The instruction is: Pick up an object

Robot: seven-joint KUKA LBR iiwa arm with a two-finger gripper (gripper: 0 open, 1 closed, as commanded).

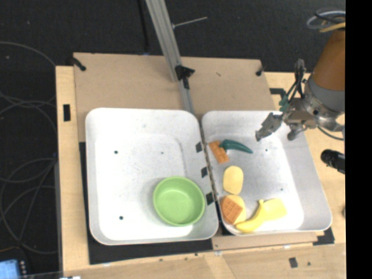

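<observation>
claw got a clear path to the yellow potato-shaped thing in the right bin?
Probably yes. The claw hangs above the right bin; the yellow piece lies apart from its neighbours, nothing over it.

bins [145,127]: white plastic, matt, faintly speckled
bowl [179,200]: smooth green plastic, slight sheen
table [133,80]: matt tan board, wood-like
arm [331,63]: glossy orange band
hand [280,128]: dull grey metal

We see even, fairly bright overhead light, white bins [145,156] near blown out with mild glare. Shadows soft and short, small one under the green bowl [179,200]. Image slightly soft and grainy overall; dark floor [35,28] loses detail.
</observation>
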